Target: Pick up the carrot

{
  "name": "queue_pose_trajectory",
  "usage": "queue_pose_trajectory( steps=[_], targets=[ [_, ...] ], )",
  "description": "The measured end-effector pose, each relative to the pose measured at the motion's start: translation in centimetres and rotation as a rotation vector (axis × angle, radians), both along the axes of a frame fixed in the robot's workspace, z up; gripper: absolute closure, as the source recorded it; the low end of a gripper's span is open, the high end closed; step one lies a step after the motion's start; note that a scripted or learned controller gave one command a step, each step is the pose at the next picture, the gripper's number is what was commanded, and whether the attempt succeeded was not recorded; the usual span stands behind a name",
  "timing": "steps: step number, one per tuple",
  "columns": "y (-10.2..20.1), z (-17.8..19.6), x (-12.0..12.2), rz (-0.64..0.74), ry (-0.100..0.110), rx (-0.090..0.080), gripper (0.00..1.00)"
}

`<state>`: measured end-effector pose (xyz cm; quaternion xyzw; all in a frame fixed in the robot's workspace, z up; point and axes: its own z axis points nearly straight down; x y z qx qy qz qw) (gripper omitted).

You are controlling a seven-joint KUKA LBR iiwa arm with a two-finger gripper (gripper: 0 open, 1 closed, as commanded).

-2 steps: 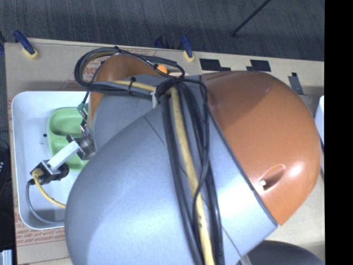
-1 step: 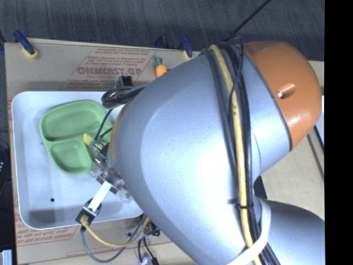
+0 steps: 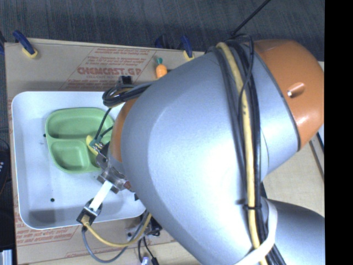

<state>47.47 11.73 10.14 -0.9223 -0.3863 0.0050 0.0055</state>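
A small orange carrot (image 3: pixel 160 70) with a green top lies on the cardboard at the back, beyond the bins and against the edge of the arm's grey body. My gripper (image 3: pixel 103 160) hangs low over the left bin (image 3: pixel 25 148), at the right edge of a green divided tray (image 3: pixel 71 138). It is far from the carrot, and the arm's bulk hides most of it. Nothing shows between its tips.
The arm's large grey and orange body covers the right bin and most of the bench. Blue clamps (image 3: pixel 25 43) hold the cardboard sheet at the back edge. Cables loop near the bench's front edge (image 3: pixel 118 239).
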Motion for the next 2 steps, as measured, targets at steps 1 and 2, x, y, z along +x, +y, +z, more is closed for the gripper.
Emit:
queue_pose_trajectory(
  steps=[1,2],
  targets=[
    [-0.5,4.5,0.1,0.186,-0.009,-0.002,1.0],
    [-3.4,10.0,5.2,0.151,-0.01,-0.003,1.0]
  ],
)
